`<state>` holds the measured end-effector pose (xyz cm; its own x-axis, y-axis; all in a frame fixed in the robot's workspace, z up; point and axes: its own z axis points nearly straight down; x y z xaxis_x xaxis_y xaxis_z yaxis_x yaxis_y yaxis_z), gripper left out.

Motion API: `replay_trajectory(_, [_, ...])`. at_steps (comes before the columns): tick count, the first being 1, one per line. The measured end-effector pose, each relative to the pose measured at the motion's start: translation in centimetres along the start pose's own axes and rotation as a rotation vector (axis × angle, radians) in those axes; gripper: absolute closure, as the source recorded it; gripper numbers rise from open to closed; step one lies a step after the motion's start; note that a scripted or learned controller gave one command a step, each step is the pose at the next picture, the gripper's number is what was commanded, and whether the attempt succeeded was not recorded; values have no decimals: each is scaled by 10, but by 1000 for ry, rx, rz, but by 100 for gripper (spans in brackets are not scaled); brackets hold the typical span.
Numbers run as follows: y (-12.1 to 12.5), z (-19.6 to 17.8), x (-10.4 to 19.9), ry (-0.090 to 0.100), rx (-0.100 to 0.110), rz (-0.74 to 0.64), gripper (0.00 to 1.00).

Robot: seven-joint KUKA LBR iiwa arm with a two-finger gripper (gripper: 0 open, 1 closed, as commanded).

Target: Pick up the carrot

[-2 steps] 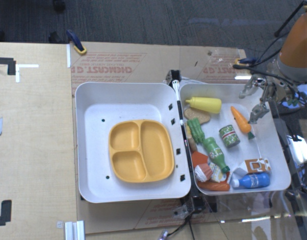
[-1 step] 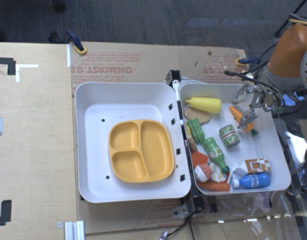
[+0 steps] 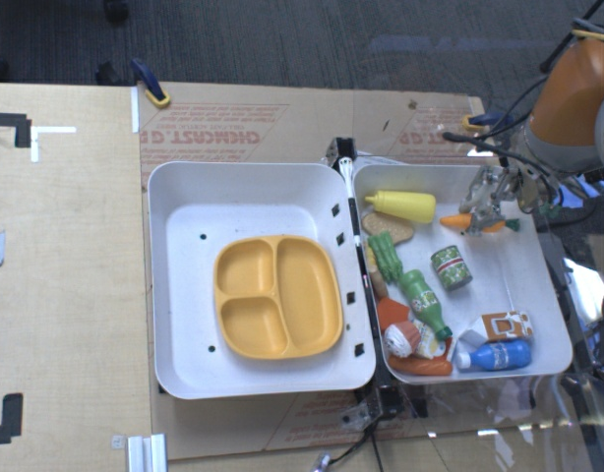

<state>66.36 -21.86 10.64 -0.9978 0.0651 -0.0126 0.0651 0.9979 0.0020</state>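
The carrot lies in the upper right part of the right bin, a small orange piece with a bit of green at its right end, pointing left toward the yellow mustard bottle. The gripper hangs right over it at the upper right of the frame, its metal tips down at the carrot; whether it is clenched on the carrot or released cannot be told from here. The arm with its orange band comes in from the right edge above it. Lower in the same bin sit a green can, a green bottle, a blue bottle and a small carton. The left bin holds a yellow divided plate at its centre
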Motion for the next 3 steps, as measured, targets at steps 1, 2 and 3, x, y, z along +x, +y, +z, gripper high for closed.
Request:
replay_trajectory(1, [0, 0, 0, 0, 0, 0, 0])
replay_trajectory(2, [1, -13, -3, -10, 2, -2, 100])
replay_trajectory(3, [-10, 12, 112, 9, 1, -215, 100])
